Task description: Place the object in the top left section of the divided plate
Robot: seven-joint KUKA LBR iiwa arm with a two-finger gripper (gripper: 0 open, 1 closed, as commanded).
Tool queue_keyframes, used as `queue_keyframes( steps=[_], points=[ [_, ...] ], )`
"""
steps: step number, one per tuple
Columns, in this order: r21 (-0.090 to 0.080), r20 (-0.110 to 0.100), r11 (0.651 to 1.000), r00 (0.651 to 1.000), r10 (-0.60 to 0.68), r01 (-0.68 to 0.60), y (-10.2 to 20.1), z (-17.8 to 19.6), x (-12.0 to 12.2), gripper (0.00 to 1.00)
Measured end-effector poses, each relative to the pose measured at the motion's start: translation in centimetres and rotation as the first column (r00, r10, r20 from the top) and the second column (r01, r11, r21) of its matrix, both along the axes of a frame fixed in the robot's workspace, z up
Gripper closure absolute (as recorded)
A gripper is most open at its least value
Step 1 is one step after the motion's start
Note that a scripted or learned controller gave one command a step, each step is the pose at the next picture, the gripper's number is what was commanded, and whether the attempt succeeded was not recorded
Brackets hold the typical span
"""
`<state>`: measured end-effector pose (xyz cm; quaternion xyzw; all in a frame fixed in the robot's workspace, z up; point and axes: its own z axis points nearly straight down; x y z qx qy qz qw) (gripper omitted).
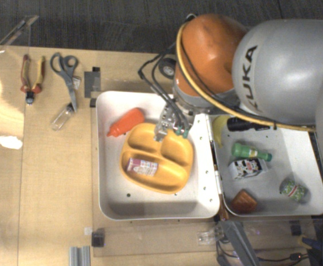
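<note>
A yellow divided plate (160, 158) lies in the left white bin (109, 204). A small pink and white packet (142, 165) rests in the plate's lower left section. An orange-red bottle-shaped object (126, 122) lies on the bin floor just beyond the plate's upper left rim, touching or nearly touching it. My gripper (170, 127) hangs over the plate's far edge, near the ridge between its upper sections, to the right of the orange-red object. The big grey arm with its orange band (208, 49) hides what lies behind the gripper.
The right bin (317, 204) holds a green bottle (251, 151), a black and white carton (246, 169), a brown lump (243, 200), a green can (293, 190) and a partly hidden yellow item (220, 129). Scissors (67, 76), red-handled pliers (31, 77) and a black block (92, 82) lie on the bench at left.
</note>
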<state>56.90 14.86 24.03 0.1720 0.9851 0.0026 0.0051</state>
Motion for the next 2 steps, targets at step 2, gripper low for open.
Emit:
queue_keyframes(
  steps=[2],
  points=[
    [-0.007, -0.002, 0.662, 0.662, 0.750, -0.750, 0.9, -2.4, -5.3, 1.00]
  ],
)
